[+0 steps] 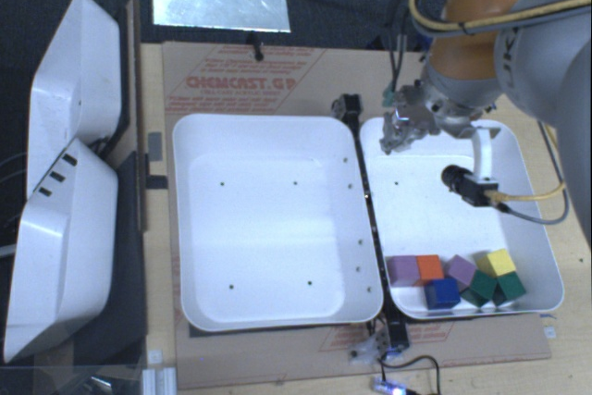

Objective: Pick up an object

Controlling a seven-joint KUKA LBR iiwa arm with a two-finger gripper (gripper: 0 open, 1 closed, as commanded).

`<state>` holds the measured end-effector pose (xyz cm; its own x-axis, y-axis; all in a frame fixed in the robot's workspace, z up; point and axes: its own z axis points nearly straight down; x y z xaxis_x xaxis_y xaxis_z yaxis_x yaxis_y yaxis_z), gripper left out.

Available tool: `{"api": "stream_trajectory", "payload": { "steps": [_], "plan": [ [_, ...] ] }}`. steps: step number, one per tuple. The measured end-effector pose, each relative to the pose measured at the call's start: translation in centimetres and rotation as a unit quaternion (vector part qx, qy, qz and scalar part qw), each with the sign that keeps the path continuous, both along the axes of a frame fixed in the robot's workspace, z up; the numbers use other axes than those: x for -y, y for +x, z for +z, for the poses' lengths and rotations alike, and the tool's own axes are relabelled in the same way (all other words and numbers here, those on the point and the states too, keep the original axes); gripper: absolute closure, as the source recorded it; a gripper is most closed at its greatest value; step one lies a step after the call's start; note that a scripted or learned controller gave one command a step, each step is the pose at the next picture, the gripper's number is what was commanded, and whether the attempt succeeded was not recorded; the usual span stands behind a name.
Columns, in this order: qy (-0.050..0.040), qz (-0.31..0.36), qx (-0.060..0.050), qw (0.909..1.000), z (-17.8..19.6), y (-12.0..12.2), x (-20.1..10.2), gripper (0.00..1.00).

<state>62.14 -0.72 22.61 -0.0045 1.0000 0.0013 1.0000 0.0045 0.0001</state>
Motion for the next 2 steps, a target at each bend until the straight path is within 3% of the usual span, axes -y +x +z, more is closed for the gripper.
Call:
{"api": "stream_trajectory", "payload": {
  "steps": [2],
  "plan": [
    [0.0001, 0.000, 0.000, 1.0000, 1.6, -4.2, -8.9, 1.00]
  ]
}}
